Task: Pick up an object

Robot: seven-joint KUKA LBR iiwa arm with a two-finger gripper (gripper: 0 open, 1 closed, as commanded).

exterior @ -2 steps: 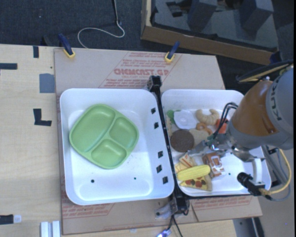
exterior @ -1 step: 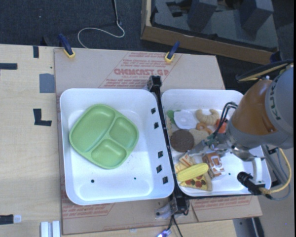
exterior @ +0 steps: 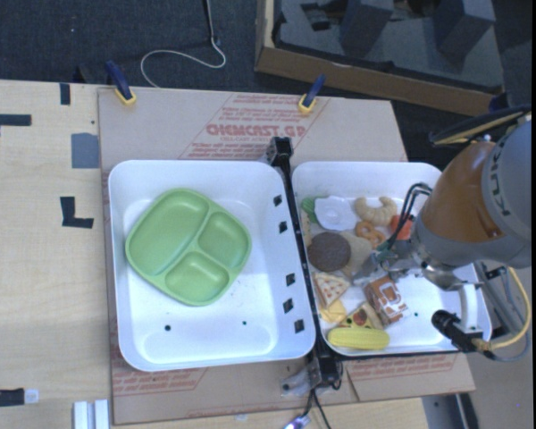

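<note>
We see the arm [exterior: 482, 208] reaching in from the right and bending low over the right bin [exterior: 429, 172], which in our judgement puts its tool [exterior: 395, 259] down among the toy food to try for a piece. We cannot tell how the tool is set, since the wrist and its cabling hide the tip, and nothing shows clearly gripped. The right bin holds all the loose pieces, crowded against the dividing wall: a round brown cookie [exterior: 329, 251], a white piece [exterior: 333, 211] above it, a pale curled shrimp-like piece [exterior: 375, 211], a pizza wedge [exterior: 331, 288], a brown block with white markings [exterior: 386, 299] just below the tool, and a yellow corn cob [exterior: 357, 338] along the near wall. The brown block looks to us the likeliest target, being nearest. The left bin [exterior: 205, 347] carries a green divided tray [exterior: 188, 246], lying flat toward its upper left. Both bins sit on cardboard clamped to the worktop [exterior: 36, 266].
</note>
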